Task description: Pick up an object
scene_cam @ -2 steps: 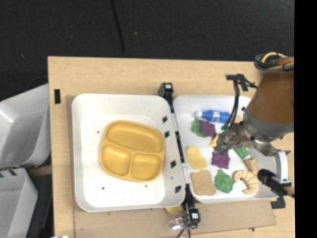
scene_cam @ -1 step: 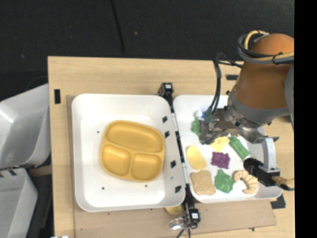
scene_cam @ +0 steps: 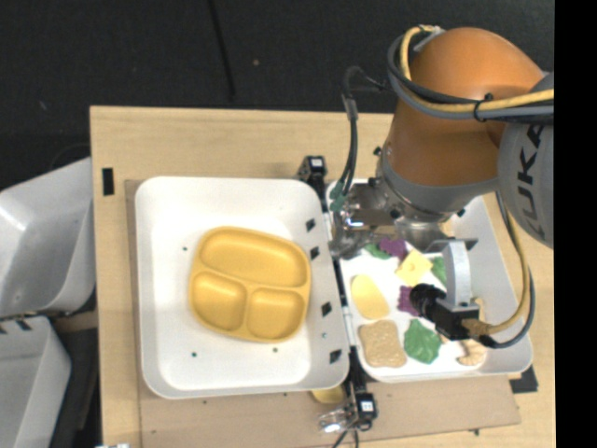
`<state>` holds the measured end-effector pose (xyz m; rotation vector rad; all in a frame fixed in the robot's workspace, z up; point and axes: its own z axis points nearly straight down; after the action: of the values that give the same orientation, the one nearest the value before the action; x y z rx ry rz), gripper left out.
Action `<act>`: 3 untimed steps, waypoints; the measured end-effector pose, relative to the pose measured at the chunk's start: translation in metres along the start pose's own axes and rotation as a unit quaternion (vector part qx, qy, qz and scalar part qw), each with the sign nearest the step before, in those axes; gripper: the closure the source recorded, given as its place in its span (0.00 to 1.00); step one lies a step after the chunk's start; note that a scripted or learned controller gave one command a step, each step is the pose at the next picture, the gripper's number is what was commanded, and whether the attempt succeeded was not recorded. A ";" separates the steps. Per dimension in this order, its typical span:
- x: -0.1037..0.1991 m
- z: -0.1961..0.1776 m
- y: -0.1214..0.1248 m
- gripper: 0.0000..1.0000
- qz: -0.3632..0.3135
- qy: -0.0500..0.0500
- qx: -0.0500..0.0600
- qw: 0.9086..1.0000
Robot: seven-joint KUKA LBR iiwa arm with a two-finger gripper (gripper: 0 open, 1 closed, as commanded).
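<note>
The right bin (scene_cam: pixel 508 278) holds several toy food pieces. Among them are a pale yellow oval (scene_cam: pixel 368 297), a tan speckled slab (scene_cam: pixel 381 343), a green leafy piece (scene_cam: pixel 422 342) and a yellow wedge (scene_cam: pixel 414 268). There are also purple bits (scene_cam: pixel 395 247) and a small beige piece (scene_cam: pixel 472 351). The grey and orange arm (scene_cam: pixel 448 129) hangs over the bin's far half. My gripper (scene_cam: pixel 366 220) sits low under the wrist, by the bin's left wall, above the purple and green pieces. The wrist hides its tips. I see no object held.
The left bin (scene_cam: pixel 159 250) carries a yellow divided plate (scene_cam: pixel 250 283) in its middle. A black cable fitting (scene_cam: pixel 443 314) from the arm hangs over the right bin's near part. Black clips (scene_cam: pixel 328 278) line the wall between the bins.
</note>
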<state>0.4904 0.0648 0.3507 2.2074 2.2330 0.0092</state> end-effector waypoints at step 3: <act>0.013 -0.141 0.001 1.00 0.003 -0.001 -0.003 1.000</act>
<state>0.4906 0.0776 0.4916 2.2105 2.2225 0.0147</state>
